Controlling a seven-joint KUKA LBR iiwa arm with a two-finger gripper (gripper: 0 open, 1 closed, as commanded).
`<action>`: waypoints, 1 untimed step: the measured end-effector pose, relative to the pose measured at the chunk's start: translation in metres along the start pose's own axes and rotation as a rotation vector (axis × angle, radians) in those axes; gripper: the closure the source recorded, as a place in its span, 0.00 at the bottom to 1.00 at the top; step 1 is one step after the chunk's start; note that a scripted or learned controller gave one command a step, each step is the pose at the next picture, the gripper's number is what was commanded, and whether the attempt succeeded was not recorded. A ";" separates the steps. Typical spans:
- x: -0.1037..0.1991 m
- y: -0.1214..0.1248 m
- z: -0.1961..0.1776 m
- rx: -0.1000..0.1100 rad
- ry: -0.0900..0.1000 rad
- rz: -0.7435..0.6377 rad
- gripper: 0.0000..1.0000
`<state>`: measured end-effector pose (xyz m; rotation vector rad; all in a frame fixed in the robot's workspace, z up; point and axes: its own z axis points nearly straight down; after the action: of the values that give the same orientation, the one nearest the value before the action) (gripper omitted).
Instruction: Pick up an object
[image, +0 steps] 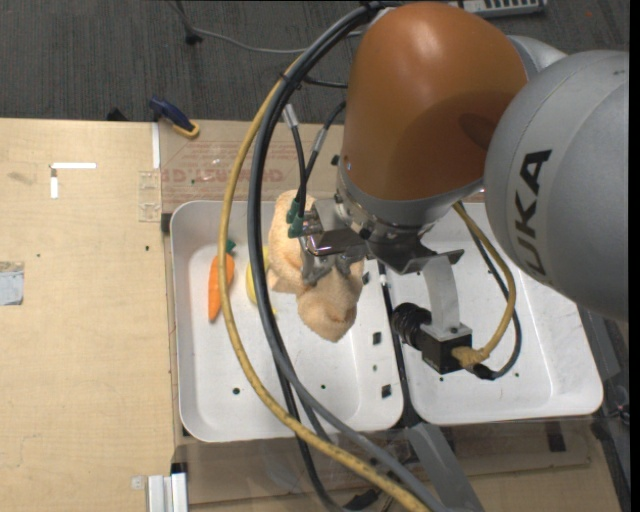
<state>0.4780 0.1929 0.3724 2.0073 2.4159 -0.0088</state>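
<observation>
At frame centre, the gripper (322, 262) appears closed on a soft tan plush toy (325, 300), hanging above the left white plastic bin (195, 330). The floppy toy could slip free, landing near the orange carrot (215, 288).

Grey KUKA arm with orange band (435, 100) reaches over 2 shallow white bins, left bin (200, 390), right bin (540, 370). Gripper (335, 262) sits over the left bin, against a tan soft plush toy (320, 295). Small orange carrot with green top (216, 285) lies near the left wall. Yellow and black cables (262, 300) loop across the bin. Light wooden bench (80, 330) at left.
</observation>
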 end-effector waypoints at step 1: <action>0.016 0.002 0.083 0.003 -0.001 0.470 1.00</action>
<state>0.4772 0.2091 0.2895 2.5148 1.8816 -0.0139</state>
